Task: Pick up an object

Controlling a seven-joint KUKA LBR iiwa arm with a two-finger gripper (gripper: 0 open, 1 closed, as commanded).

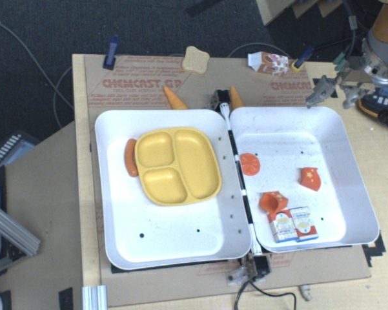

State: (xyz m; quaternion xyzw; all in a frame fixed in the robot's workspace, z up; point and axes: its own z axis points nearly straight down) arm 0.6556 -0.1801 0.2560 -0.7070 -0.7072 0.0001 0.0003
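jaws apart on gripper (334,93), beyond right bin (348,141), carton (293,225) near front

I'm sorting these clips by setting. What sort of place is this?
Probably a robotics lab bench, not a kitchen: two white bins clamped onto a cardboard-covered board, toy food such as a hot dog, loose cables, and a gripper at the right.

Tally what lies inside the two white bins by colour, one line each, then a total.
Yellow: 1, the divided plate
Red or orange: 4, a sausage, a round slice, two chunks
Red-and-white: 1, the small carton
Total: 6
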